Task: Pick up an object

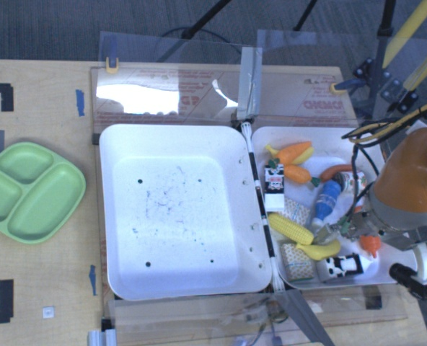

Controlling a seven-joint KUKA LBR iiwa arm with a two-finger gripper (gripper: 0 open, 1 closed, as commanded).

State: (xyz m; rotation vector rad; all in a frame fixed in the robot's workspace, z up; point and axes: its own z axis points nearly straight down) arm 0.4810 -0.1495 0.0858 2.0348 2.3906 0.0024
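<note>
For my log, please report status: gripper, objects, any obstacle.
Gripper low in right bin, by bottle. Nothing seen held. Corn, banana crowd close.

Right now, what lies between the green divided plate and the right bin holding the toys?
In the camera view, the left white bin lies between the green divided plate and the right bin with the toys.

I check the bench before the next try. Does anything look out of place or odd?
Nothing looks spilled or broken. The toys, among them a corn cob and a bottle, lie heaped in the right bin.
</note>
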